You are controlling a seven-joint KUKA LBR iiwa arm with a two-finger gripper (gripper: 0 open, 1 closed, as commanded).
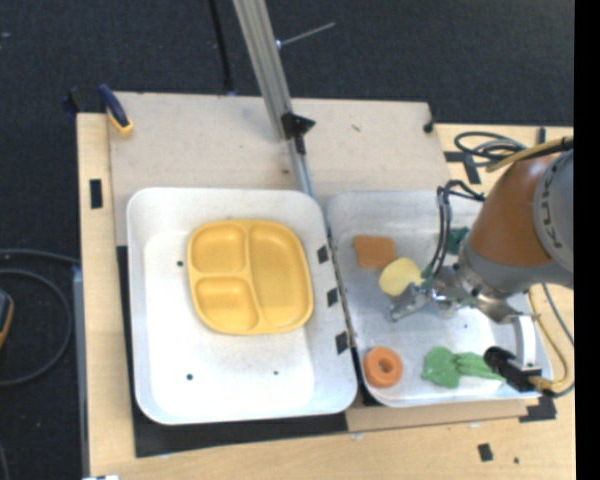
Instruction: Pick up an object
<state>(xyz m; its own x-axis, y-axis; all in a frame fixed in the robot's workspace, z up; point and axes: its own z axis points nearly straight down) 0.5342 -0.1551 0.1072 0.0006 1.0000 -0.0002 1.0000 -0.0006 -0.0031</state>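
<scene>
A yellow ball (399, 275) lies in the right bin (380, 213), right of the frame's centre. Just to its upper left sits an orange block (374, 251), touching or nearly touching it. The gripper (408, 305) is low in the same bin, just below and to the right of the ball; its metal fingers (402, 309) point toward the lower left, and I cannot tell whether they are open or closed, and nothing is seen between them. Lower in the bin an orange ring (384, 366) rests near the front left corner, with a green toy (458, 366) to its right. The grey arm (515, 230) with its orange band comes in from the right edge. The left bin (150, 298) holds a yellow divided plate (250, 275). Both bins sit on the pale desk (195, 133).
</scene>
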